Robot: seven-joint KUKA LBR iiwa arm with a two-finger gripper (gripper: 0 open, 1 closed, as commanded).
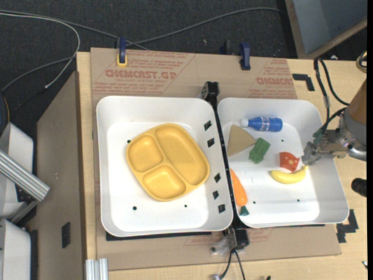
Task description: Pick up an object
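Note:
The right bin (326, 206) holds several small objects. A blue bottle (262, 123) lies at the back, with a tan wedge (238, 140) and a green block (259, 150) in front of it. A red piece (289, 160) sits just above a yellow banana (288, 177). An orange carrot (239, 190) lies along the bin's left wall. My gripper (310, 152) reaches in from the right, low over the bin, just right of the red piece. Nothing shows in its grasp.
A yellow divided plate (167, 160) lies in the left bin (111, 209). A black divider with clips runs between the bins. Clamps and cables sit at the bench's far edge.

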